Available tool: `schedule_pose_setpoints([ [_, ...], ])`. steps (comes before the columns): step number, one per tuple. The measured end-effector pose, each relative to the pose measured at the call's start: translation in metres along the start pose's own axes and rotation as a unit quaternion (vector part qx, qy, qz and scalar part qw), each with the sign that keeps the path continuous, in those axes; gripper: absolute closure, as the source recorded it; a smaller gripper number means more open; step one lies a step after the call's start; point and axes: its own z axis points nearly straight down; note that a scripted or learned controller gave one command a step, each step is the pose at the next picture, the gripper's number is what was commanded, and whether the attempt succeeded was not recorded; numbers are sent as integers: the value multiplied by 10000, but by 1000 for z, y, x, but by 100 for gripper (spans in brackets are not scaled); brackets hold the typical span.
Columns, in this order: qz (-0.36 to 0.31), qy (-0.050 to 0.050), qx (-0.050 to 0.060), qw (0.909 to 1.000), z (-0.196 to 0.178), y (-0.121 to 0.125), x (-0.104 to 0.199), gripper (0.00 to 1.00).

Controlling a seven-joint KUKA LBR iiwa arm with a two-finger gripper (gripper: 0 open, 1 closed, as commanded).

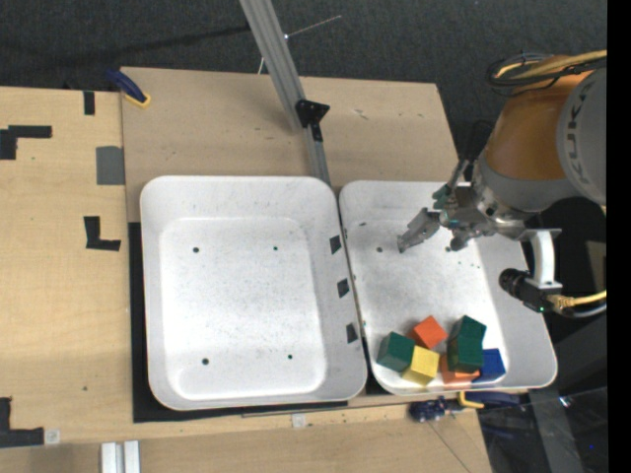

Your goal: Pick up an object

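Several small blocks lie bunched at the near end of the right bin (394, 205): a green block (396, 350), an orange block (430, 331), a yellow block (424, 364), a dark green block (469, 340) and a blue block (491, 364). My gripper (430, 243) hangs over the far half of that bin, well behind the blocks. It is open, its fingers spread apart with nothing between them.
The left bin (158, 205) sits beside the right one, their rims meeting in the middle. A slanted metal pole (276, 47) with a black clamp rises behind the bins. The grey and orange arm (537, 146) occupies the right side.
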Motion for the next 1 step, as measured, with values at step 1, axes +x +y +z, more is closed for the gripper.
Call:
schedule_pose_setpoints([
  [1, -7, -4, -25, 10000, -3, 1, 0, 0],
])
